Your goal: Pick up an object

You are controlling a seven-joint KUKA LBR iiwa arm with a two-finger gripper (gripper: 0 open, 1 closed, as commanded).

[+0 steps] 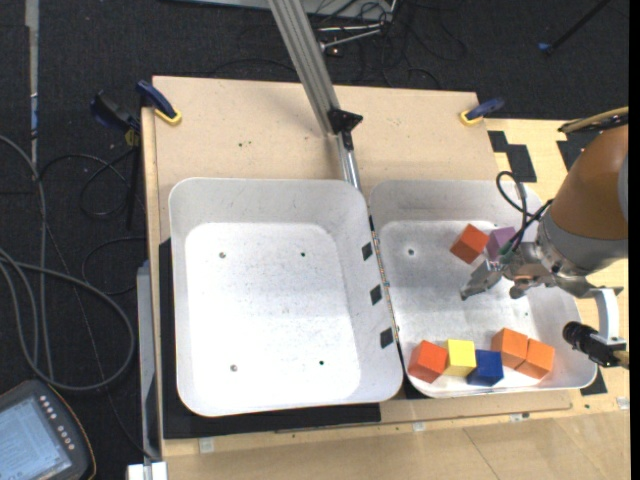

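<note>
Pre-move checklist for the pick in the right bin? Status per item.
1. Gripper over the right bin: ok.
2. Block in the fingers: not ok, none seen.
3. Nearest target, orange block beside the purple block: ok, reachable.
4. Fingers open: cannot tell.
5. Front row of blocks, red, yellow, blue, packed close: not ok for a clean grasp.

The arm enters from three o'clock, its orange band highest and its grey wrist below, leaning toward nine o'clock and downward. The gripper hangs low at the end of the wrist, with one dark finger pointing toward eight o'clock. It is not clear how the fingers are set. A black cable loops from the wrist toward twelve o'clock.
</note>
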